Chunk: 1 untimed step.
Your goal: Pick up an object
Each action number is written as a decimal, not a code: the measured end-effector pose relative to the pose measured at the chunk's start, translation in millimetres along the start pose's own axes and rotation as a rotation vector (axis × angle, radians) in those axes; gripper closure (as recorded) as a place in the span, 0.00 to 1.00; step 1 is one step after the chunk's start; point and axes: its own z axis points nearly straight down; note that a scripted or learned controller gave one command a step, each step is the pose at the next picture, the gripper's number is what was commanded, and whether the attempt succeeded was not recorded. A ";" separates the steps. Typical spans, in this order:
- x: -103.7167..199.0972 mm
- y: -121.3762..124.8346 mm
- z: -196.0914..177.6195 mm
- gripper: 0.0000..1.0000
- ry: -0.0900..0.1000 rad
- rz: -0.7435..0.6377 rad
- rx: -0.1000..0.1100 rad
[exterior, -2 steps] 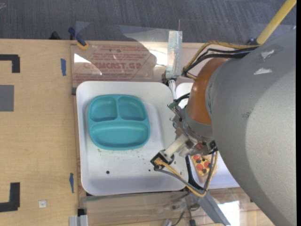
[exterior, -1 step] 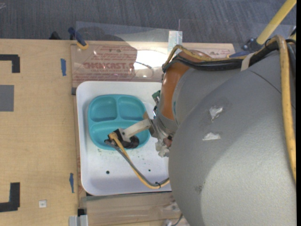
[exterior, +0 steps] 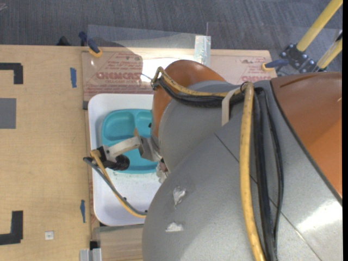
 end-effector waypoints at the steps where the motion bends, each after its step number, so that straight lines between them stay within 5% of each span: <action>1: 3.9 -10.1 -171.1 1.00 0.010 0.001 0.004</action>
